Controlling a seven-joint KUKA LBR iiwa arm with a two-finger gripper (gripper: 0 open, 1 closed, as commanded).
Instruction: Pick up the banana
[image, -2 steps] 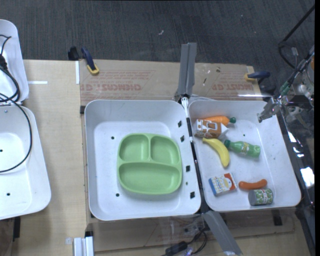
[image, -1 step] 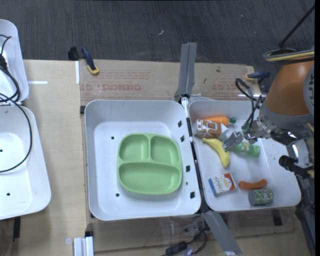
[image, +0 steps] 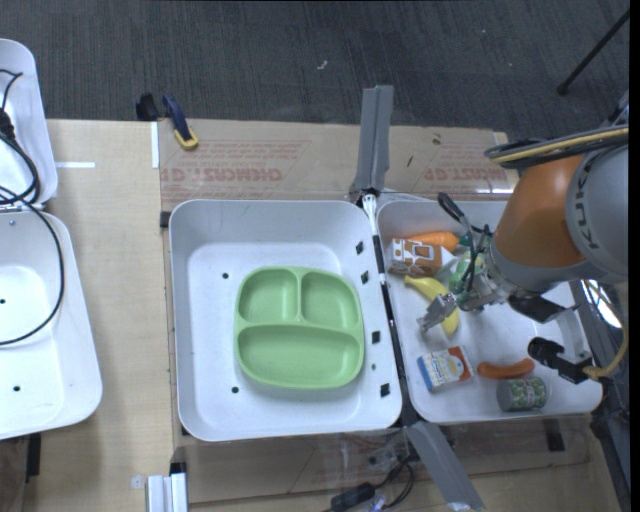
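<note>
Banana: lying in the right bin
Gripper: low over the banana
Jaws: cannot tell

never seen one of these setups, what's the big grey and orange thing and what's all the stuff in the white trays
That is a robot arm reaching in from the right; one camera looks down from above. Its hand is low over the banana, which it is meant to pick up. I cannot tell whether it has gripped it. The right bin also holds a carrot, a brown carton, a small box, a red sausage-like item and a can. The left bin holds a green divided plate.
</note>
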